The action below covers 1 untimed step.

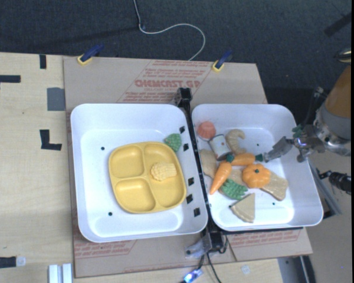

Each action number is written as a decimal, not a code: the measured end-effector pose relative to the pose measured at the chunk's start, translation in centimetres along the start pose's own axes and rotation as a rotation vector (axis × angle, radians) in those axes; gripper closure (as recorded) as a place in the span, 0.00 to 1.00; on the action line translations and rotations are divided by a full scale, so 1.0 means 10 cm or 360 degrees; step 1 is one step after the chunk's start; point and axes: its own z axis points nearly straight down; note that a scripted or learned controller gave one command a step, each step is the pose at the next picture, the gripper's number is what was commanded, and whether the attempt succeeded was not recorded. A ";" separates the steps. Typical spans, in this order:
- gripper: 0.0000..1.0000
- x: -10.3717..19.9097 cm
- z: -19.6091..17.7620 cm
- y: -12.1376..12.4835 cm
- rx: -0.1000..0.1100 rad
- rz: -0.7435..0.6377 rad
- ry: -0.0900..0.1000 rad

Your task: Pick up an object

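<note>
The right bin [295, 211] holds several toy foods. Among them are an orange pumpkin [256, 174], a carrot [220, 177], a second orange piece [243, 158], a pink-red ball [207, 129] and a tan curved piece [235, 137]. There are also a green leafy piece [232, 188], a bread slice [277, 186] and a triangular sandwich [243, 208]. My gripper [272, 152] reaches in over the bin's right side. Its tip points down-left and sits just above and right of the pumpkin. I see nothing held in it.
The left bin [88, 158] holds a yellow divided plate [135, 187] with a corn cob [163, 171] on it. A green piece [173, 141] lies by the plate's upper right edge. The arm's wrist [336, 122] hangs over the right bin's right rim.
</note>
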 end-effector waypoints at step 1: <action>0.00 0.01 -0.08 0.03 -0.0022 -0.0007 -0.0005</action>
